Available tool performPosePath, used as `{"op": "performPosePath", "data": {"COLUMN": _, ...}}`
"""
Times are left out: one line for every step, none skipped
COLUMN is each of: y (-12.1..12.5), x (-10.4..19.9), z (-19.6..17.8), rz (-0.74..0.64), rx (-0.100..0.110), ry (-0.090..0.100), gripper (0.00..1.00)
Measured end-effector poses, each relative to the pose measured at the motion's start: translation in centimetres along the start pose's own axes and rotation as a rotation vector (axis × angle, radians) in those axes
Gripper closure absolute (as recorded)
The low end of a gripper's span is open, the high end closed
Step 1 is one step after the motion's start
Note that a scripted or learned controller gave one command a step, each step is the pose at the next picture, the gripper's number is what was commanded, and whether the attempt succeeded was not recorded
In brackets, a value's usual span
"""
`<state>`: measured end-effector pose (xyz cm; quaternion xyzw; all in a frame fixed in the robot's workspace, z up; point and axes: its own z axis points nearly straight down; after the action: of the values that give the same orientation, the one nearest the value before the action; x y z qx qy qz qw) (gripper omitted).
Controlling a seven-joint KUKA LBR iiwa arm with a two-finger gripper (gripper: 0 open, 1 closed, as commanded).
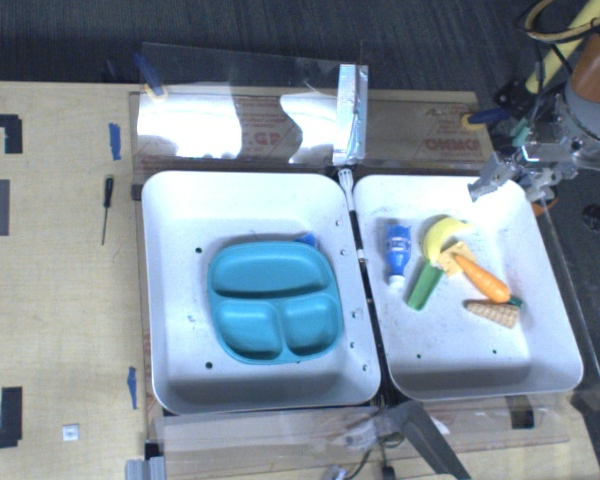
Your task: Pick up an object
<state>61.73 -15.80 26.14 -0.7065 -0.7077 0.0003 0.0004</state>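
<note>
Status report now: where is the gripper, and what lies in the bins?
Gripper above right bin's far corner, holding nothing visible. Banana, carrot, blue tube untouched. Blue tray in left bin.

Both bins are white: the left bin (170, 268) holds a turquoise divided tray (273, 300), and the right bin (540, 348) holds a blue-and-white tube (397, 252), a yellow banana (441, 236), a green stick-shaped piece (423, 286), an orange carrot (479, 277) and a tan ridged piece (493, 314). The worktop (50, 298) is pale wood with black corner marks and bits of blue tape. The arm's wrist (592, 68) shows an orange band over grey metal.
</note>
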Motion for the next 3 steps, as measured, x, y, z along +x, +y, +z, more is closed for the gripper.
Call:
{"op": "performPosePath", "data": {"y": -5.8, "x": -2.3, "z": 12.1, "rz": -0.032, "rx": 0.012, "ry": 0.002, "gripper": 0.00}}
{"op": "performPosePath", "data": {"y": -4.5, "x": -2.0, "z": 17.5, "rz": 0.243, "rx": -0.002, "ry": 0.001, "gripper": 0.00}}
{"op": "performPosePath", "data": {"y": -4.3, "x": -2.0, "z": 16.4, "rz": 0.243, "rx": -0.007, "ry": 0.001, "gripper": 1.00}}
